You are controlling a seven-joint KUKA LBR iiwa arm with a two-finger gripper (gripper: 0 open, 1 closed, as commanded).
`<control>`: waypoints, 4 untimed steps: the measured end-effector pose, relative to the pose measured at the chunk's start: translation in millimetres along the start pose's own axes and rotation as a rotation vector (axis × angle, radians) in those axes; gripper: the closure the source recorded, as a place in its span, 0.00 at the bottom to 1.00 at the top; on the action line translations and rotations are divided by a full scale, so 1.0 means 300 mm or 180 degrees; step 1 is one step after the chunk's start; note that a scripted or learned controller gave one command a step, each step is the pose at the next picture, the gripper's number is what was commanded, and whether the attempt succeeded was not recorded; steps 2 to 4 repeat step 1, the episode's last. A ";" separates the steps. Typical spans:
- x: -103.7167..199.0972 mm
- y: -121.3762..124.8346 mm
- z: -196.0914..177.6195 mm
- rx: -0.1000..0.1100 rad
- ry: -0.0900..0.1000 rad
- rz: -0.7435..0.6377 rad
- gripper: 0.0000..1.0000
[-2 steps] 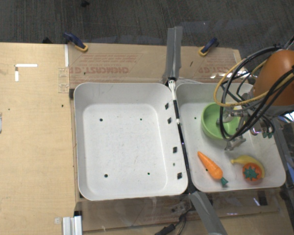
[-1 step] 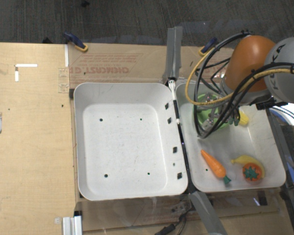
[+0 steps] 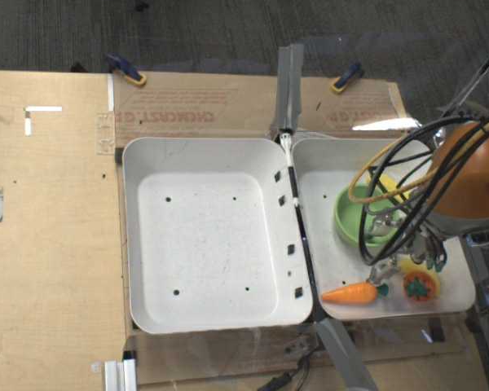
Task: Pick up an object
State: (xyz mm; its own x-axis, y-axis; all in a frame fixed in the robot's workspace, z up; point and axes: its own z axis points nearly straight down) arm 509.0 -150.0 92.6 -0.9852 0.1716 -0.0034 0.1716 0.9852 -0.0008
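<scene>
Carrot (image 3: 350, 294), orange, lies on its side in the right bin (image 3: 322, 218), lower middle-right of the frame, green top toward the pincer (image 3: 383, 272). Pincer sits low just above and right of it, under a tangle of cables (image 3: 395, 210); open or closed, cannot tell. Green bowl (image 3: 348, 216) behind. Small orange-and-green object (image 3: 419, 286) near the bin's lower right corner. Left bin (image 3: 143, 243) alongside on the worktop (image 3: 49, 243).

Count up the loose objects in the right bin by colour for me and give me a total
Orange: 2, the carrot and the small round orange toy
Green: 1, the green bowl
Yellow: 1, a yellow piece partly hidden under the cables
Total: 4 that can be made out in the right bin; the arm may hide more.
</scene>
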 end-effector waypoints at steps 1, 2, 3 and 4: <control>0.090 0.122 -0.023 0.0035 -0.0091 -0.0550 0.00; 0.090 0.122 -0.023 0.0035 -0.0091 -0.0550 0.00; 0.090 0.122 -0.023 0.0035 -0.0091 -0.0550 0.00; 0.090 0.122 -0.023 0.0035 -0.0091 -0.0550 0.00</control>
